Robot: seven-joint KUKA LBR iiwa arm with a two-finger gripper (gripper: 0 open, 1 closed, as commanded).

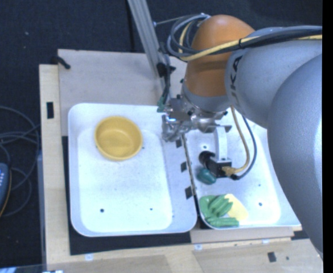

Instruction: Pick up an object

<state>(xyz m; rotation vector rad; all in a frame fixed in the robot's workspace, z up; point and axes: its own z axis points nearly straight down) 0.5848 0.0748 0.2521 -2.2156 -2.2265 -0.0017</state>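
A: Left bin [86, 209]: a yellow bowl [118, 138] is seen, untouched, well apart from the arm.

B: Claw [175, 131]? Placed over the divider between the bins; its state cannot be told, nothing is seen held.

A: Right bin [268, 209]: green toy [217, 207] near the front wall. Nothing is lifted; the pick is judged not yet done.
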